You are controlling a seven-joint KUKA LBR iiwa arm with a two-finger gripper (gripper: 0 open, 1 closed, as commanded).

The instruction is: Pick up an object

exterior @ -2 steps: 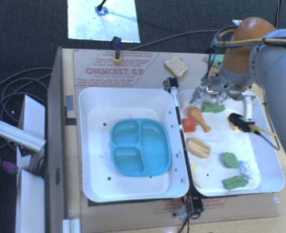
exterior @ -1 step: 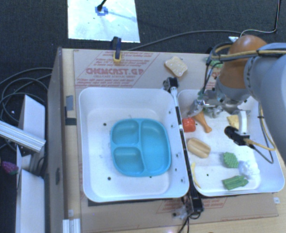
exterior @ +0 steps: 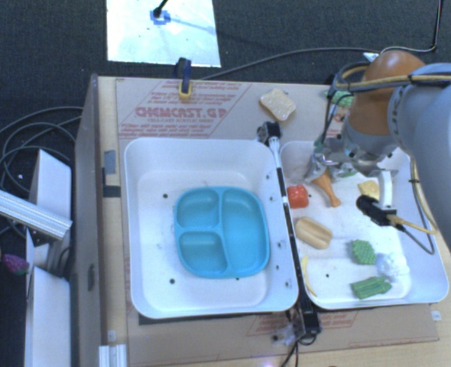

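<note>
Over the right bin [exterior: 432, 281], the hand [exterior: 322, 167] sits low at the far left corner, just above an orange carrot-like piece [exterior: 329, 189]; its state cannot be judged. Nearby lie a red item [exterior: 297, 197], a tan bun [exterior: 313, 232] and green pieces [exterior: 363, 251]. A blue divided tray [exterior: 221, 231] occupies the left bin [exterior: 153, 205].

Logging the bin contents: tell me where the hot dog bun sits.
The hot dog bun lies in the right bin near its left wall, just below the red piece and left of the green pieces.
</note>
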